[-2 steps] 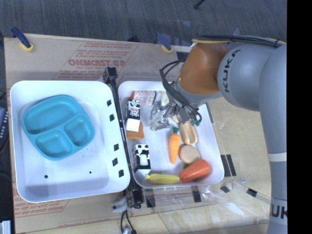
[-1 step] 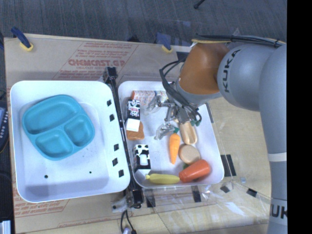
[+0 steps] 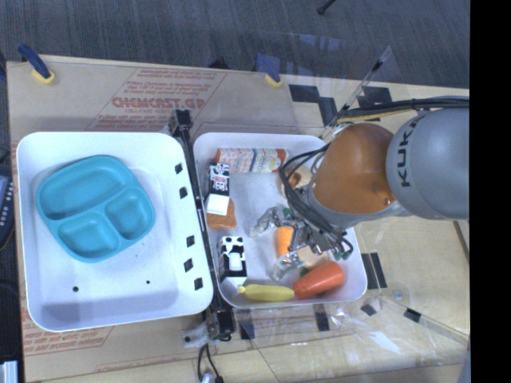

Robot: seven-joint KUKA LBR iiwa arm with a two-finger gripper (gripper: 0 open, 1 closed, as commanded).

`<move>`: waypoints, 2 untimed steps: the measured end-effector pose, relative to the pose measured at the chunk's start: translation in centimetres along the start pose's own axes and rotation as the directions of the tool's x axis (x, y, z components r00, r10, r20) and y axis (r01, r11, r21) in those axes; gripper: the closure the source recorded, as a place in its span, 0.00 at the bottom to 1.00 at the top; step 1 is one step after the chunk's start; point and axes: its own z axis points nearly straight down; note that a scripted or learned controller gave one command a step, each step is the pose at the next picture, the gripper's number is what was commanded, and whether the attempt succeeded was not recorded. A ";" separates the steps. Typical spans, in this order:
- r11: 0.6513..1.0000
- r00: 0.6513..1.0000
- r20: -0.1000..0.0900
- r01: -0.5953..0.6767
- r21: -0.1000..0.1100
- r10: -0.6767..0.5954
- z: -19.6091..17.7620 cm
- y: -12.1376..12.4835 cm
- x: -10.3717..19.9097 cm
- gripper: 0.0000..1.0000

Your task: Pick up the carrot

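Observation:
The carrot is a short orange piece lying in the right bin, right of its middle. My gripper hangs low over it from the orange-banded wrist. Its two silvery fingers stand apart, one just up-left of the carrot and one just below it, so the carrot lies in the gap between them. The gripper is open. The wrist hides the bin's right side.
A larger red-orange toy vegetable and a yellow banana lie along the right bin's near wall. A black-and-white block, an orange-and-white block and a snack packet lie further left. A blue divided plate sits in the left bin.

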 end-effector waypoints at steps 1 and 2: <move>1.000 1.000 0.005 0.009 0.002 -0.009 -1.2 0.1 -0.4 1.00; 0.996 0.996 0.017 -0.087 0.005 0.087 -11.6 4.7 -2.6 1.00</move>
